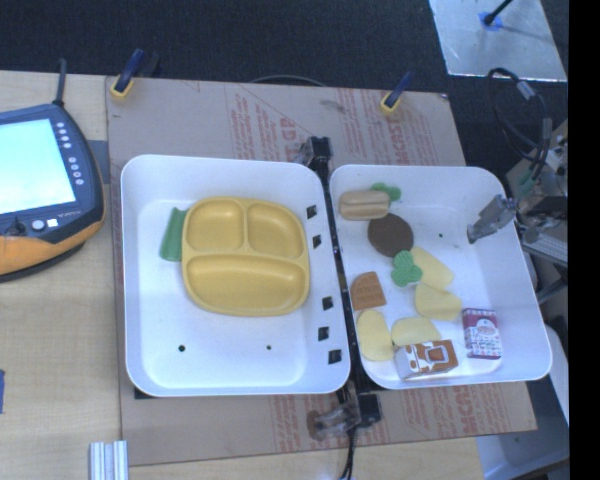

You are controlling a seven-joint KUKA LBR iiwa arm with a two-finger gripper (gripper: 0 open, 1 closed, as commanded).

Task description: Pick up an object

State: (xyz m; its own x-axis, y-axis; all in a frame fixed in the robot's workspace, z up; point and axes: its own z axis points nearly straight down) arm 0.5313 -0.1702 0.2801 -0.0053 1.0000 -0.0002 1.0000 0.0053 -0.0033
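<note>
Wooden bench [40, 368], cardboard under two white bins | left bin [150, 358]: yellow divided plate [246, 256] | right bin [520, 353]: toy foods, brown disc [390, 234] centre, cartons at 6 o'clock | gripper [488, 220] at 3 o'clock rim, finger state unreadable, nothing seen held.

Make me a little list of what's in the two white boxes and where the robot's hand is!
left bin: yellow divided plate, with a green piece tucked at its left edge
right bin: toy food, including a hot dog, brown round piece, green pieces, pale yellow pieces, two small cartons
gripper: over the right bin's upper right part, nothing seen held
beside the bins: handheld screen pendant on the left
</note>
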